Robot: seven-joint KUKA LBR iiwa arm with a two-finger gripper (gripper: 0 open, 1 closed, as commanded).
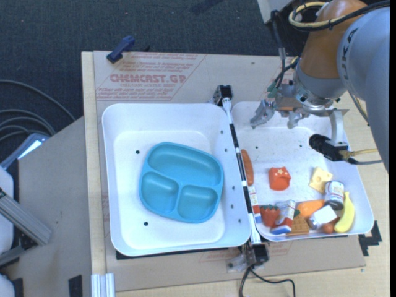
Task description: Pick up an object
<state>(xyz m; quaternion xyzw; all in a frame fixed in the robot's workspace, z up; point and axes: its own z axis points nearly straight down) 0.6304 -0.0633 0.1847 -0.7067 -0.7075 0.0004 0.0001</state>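
While the grey arm (352, 36) is reaching in from the upper right of the frame, its claw (278, 117) is hanging over the top part of the right bin (365, 197). Its two fingers are spread wide and nothing is sitting between them.

All the little things are lying lower in that bin, toward the bottom right of the frame. The red block (279, 177) is sitting by itself, just below the claw and well apart from it. It looks like the easiest one to grab, because nothing is touching it. An orange sausage (247, 166) is lying along the left wall, with its long side running up and down the frame. A yellow cheese piece (320, 179), a small can (335, 194) and a banana (346, 214) are crowding together in the corner.

A blue tray (180, 182) is resting in the left bin (117, 166) on the surface (148, 79).
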